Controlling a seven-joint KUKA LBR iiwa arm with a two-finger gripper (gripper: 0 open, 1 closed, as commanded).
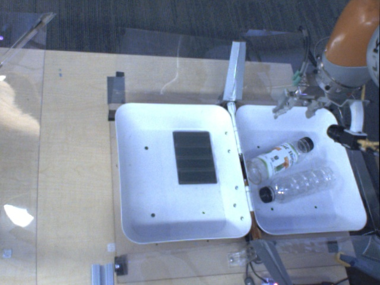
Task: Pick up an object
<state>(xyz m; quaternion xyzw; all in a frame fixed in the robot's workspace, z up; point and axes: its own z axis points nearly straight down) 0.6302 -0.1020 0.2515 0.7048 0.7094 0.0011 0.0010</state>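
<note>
**Gripper poised over the right bin's far edge, bottles lying nearer**

The two-finger gripper [295, 103] hangs above the far rim of the shallow white right-hand bin [309, 221], its thin metal fingers spread apart with nothing between them. Both candidate objects lie toward the bin's near side from it. The clear plastic bottle with a white-and-green label and black cap [279, 159] rests on its side at the bin's middle, long axis slanting from the cap at the far right down to its base by the left wall. Just beside it, nearer the front rim, a crumpled clear plastic bottle with a black cap [300, 186] lies roughly parallel, cap pointing left. The two look close or touching; I cannot tell which.

The shallow white left-hand bin [142, 218] holds a flat dark rectangular block [194, 157] at its centre, well apart from the gripper.

Judging by position, the labelled bottle is the closer target, and a grasp across its long axis would suit best
</note>
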